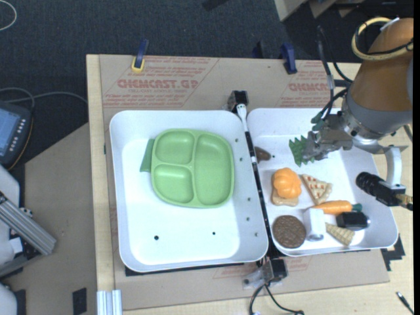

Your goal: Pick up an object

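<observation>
— Gripper (319, 143) is hanging low over the back of the right bin (384, 238), isn't it?

— Yes. The grey arm (380, 77) is reaching in from the right, its orange band sitting above the wrist, and the gripper is pointing down at a green leafy piece (302, 151) with a jagged edge. They are overlapping in the view; whether it is gripping that piece, I cannot tell.

— What else is lying in that bin?

— An orange, lumpy pepper-like toy (287, 183) is sitting near the middle, just beside a triangular, grid-patterned wedge (317, 188). A smooth carrot (335, 207) is lying in front of those, and a round brown patty (289, 231) is resting near the front edge.

— And the other side?

— A glossy green divided plate (193, 168), with three rounded compartments, is lying flat in the left bin (131, 228), both bins being shallow white plastic.
</observation>
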Controlling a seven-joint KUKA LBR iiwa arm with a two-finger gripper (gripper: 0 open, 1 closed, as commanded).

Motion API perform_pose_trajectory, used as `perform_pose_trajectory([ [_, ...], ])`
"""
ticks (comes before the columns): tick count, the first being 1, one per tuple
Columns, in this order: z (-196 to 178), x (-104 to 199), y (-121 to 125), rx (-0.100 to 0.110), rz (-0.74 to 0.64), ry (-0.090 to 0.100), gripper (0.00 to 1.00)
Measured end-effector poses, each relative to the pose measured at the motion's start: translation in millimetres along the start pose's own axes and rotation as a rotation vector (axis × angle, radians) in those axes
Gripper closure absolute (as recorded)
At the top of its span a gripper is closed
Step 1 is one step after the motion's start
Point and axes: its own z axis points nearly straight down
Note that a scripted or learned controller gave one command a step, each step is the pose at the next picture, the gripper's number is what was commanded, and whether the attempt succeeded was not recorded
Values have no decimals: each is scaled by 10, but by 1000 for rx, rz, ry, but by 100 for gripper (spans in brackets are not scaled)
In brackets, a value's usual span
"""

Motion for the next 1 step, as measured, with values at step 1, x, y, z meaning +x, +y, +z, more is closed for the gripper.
perform_pose_trajectory([
  [1, 1, -63, -101, 5, 1, 1, 100],
])
